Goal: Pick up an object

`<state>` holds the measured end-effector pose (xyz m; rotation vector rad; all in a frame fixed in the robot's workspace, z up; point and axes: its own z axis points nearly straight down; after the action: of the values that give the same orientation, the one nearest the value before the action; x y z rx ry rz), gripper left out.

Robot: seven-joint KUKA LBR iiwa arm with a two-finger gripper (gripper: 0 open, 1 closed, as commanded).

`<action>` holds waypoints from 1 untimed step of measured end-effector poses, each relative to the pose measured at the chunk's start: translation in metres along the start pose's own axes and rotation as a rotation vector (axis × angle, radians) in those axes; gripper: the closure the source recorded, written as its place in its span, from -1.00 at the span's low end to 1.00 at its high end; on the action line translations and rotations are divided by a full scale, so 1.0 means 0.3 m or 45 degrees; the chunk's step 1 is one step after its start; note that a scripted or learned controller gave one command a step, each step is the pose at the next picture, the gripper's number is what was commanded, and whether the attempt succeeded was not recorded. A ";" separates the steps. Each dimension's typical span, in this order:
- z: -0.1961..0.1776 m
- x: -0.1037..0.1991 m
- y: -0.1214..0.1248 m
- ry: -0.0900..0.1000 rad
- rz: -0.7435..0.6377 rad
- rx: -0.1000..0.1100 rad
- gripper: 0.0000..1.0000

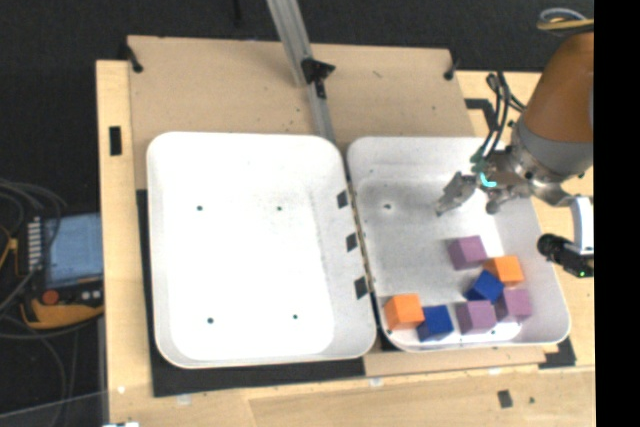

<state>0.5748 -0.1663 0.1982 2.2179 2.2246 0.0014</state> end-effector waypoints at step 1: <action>0.000 0.000 0.000 0.000 0.002 -0.001 -1.00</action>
<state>0.5748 -0.1663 0.1982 2.2192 2.2229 0.0021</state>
